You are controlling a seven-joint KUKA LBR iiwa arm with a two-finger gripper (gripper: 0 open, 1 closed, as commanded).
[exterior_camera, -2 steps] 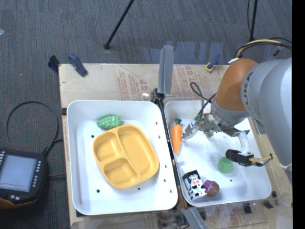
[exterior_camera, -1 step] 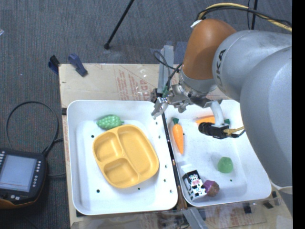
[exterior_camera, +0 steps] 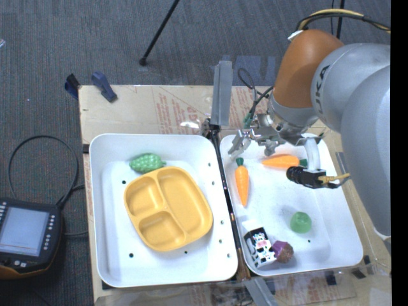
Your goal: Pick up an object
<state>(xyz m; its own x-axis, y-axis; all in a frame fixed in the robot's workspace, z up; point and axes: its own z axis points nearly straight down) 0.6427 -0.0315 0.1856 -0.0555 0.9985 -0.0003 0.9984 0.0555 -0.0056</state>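
The grey KUKA arm (exterior_camera: pixel 357 107) with its orange band (exterior_camera: pixel 306 69) comes in from three o'clock and hangs over the far edge of the right bin (exterior_camera: pixel 341 247). Its end effector (exterior_camera: pixel 255 136) sits at about eleven o'clock within that bin, just above the leafy end of a toy carrot; whether it is spread or closed cannot be told from this slant, and nothing can be seen caught in it. The upright toy carrot (exterior_camera: pixel 242 183) lies along the bin's nine o'clock wall, green top pointing to twelve. A second toy carrot (exterior_camera: pixel 280 162) lies crosswise near the twelve o'clock side, just beside a black fitting with a yellow tip (exterior_camera: pixel 309 177) that belongs to the arm's tooling. A green ball (exterior_camera: pixel 301 222) rests near the bin's middle, towards four o'clock. At six o'clock a small cow-print box (exterior_camera: pixel 258 246) touches a dark purple round toy (exterior_camera: pixel 284 252). The left bin (exterior_camera: pixel 105 247) holds a yellow divided plate (exterior_camera: pixel 167 208) in its centre and a green knobbly toy vegetable (exterior_camera: pixel 145 163) at eleven o'clock, touching the plate's rim. Both bins sit on a cardboard-topped counter (exterior_camera: pixel 140 107). On the floor at nine o'clock lies a teach pendant (exterior_camera: pixel 25 234) with a looped black cable (exterior_camera: pixel 44 164); a blue clamp (exterior_camera: pixel 102 87) grips the counter's far left corner.
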